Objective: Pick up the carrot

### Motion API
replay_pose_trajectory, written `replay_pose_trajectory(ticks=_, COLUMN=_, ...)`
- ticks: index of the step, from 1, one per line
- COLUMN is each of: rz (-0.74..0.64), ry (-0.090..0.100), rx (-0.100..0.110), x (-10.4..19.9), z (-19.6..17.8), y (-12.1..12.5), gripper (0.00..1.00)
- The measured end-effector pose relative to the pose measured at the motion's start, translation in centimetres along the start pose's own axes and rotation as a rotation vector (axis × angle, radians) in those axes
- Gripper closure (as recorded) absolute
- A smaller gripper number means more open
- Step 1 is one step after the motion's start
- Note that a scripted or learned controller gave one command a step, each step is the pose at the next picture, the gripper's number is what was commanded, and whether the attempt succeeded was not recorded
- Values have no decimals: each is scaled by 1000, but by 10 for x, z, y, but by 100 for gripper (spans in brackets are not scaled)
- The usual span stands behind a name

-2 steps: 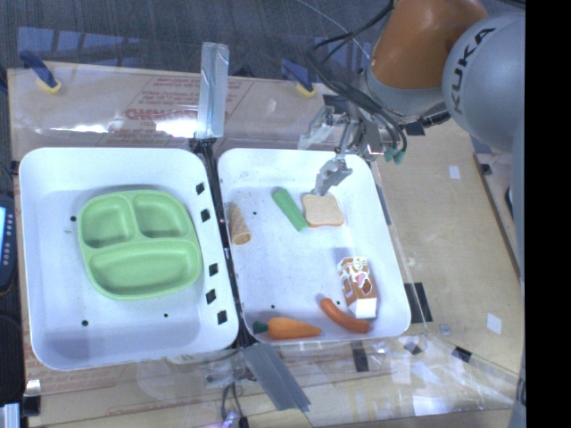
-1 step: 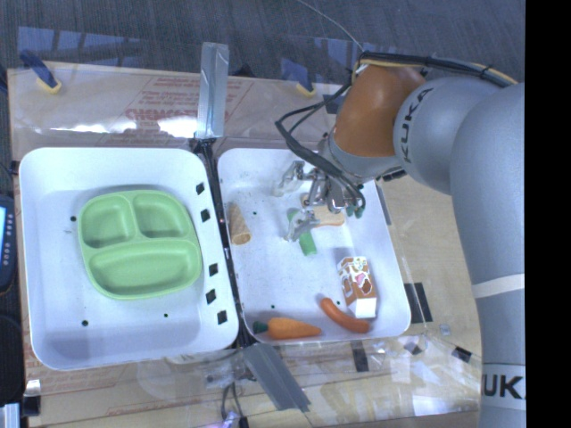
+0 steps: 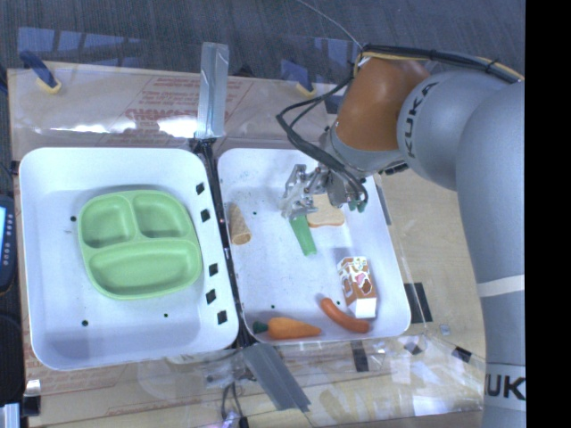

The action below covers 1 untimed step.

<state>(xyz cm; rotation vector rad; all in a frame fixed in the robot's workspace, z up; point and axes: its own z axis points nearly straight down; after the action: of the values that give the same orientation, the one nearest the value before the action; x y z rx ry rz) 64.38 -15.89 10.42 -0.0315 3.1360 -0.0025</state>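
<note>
The carrot [image 3: 289,329] is orange with a small green top and lies flat along the front edge of the right bin [image 3: 268,275], near its front-left corner. My gripper [image 3: 296,201] hangs over the back middle of that bin, well away from the carrot. Directly under the gripper lies a green stick-shaped vegetable [image 3: 304,237], whose upper end reaches up to the gripper's tip. The view does not show whether the gripper holds it.
In the right bin are also a toast slice [image 3: 330,218] beside the gripper, a tan bread piece [image 3: 239,224] by the left wall, a small printed carton [image 3: 357,285] and a red sausage [image 3: 344,316] close to the carrot's right. The left bin holds a green divided plate [image 3: 139,242].
</note>
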Motion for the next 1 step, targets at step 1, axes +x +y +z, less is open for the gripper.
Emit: replay_pose_trajectory(ticks=1, rz=-72, ry=-7, rx=-2, x=-9, z=-95, y=74, gripper=100)
